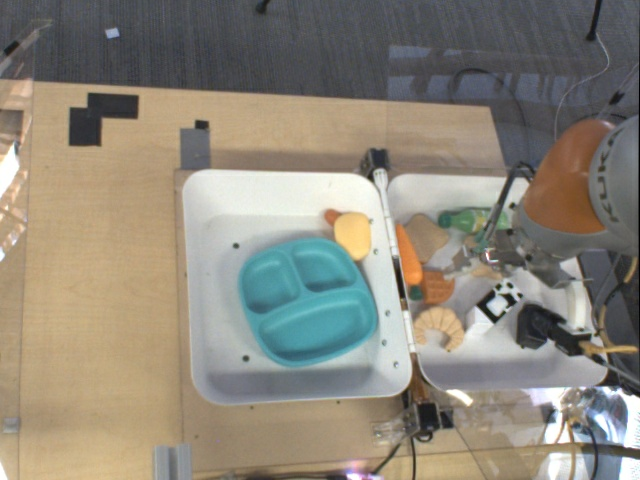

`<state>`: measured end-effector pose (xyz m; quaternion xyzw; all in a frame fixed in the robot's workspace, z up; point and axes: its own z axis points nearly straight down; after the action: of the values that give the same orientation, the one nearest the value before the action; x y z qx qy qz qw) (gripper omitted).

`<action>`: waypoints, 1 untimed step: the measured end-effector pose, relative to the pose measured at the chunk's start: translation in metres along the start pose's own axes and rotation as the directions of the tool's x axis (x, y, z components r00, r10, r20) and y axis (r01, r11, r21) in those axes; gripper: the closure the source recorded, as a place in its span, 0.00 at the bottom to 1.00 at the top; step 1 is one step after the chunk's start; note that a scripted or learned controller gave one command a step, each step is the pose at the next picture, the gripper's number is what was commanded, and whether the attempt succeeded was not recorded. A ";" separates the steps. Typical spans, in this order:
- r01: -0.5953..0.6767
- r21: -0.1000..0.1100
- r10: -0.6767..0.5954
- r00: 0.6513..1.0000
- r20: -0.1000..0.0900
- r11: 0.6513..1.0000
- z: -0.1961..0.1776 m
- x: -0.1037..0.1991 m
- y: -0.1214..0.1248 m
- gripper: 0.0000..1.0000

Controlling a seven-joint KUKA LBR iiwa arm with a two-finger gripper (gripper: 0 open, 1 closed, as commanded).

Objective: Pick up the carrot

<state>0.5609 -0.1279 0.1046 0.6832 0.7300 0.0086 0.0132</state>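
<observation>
Against right bin's [500, 373] left wall: tapered orange carrot [407, 255]; gripper [478, 260] nearby, grip state unclear.

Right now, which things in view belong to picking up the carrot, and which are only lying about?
For the job:
- carrot, at the right bin's left wall
- tool

Lying about:
- teal tray, left bin
- yellow piece
- croissant
- green bottle

grey arm [615, 183] with a broad orange band [565, 183].
</observation>
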 end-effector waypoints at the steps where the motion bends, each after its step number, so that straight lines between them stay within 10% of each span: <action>1: 0.136 -0.001 -0.136 0.991 0.002 0.991 0.010 0.036 0.037 0.00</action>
<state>0.5954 -0.0898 0.0957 0.6320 0.7748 0.0074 0.0146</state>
